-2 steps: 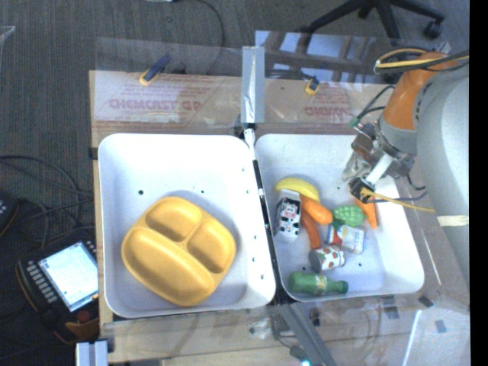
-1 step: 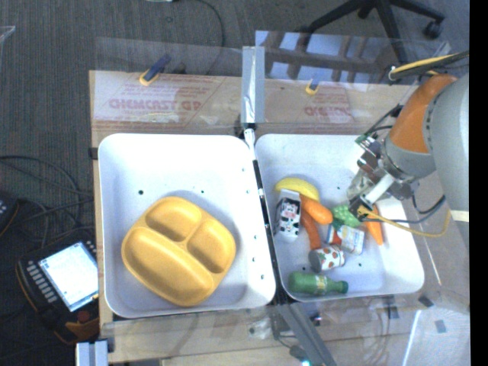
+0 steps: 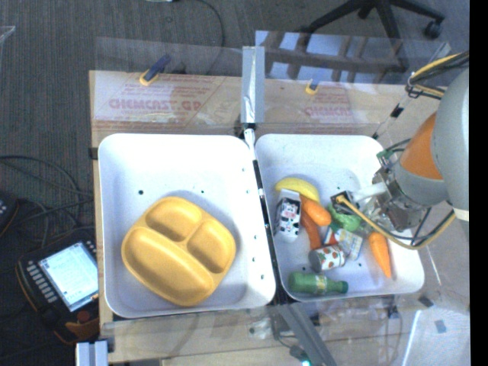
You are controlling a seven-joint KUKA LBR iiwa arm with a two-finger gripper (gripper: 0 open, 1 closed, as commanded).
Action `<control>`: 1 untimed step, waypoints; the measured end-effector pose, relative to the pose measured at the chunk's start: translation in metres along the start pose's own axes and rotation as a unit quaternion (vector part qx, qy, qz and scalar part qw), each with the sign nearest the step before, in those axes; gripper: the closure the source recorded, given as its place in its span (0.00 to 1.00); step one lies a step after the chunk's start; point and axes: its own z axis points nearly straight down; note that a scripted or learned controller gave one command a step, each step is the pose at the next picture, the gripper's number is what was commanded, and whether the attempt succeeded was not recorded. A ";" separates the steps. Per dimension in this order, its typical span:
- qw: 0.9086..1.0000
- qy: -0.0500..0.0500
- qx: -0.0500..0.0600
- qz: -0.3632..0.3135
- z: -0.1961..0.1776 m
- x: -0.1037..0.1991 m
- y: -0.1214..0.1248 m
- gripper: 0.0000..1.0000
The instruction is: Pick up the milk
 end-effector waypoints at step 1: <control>1.000 0.003 0.001 -0.018 -0.002 -0.045 -0.007 1.00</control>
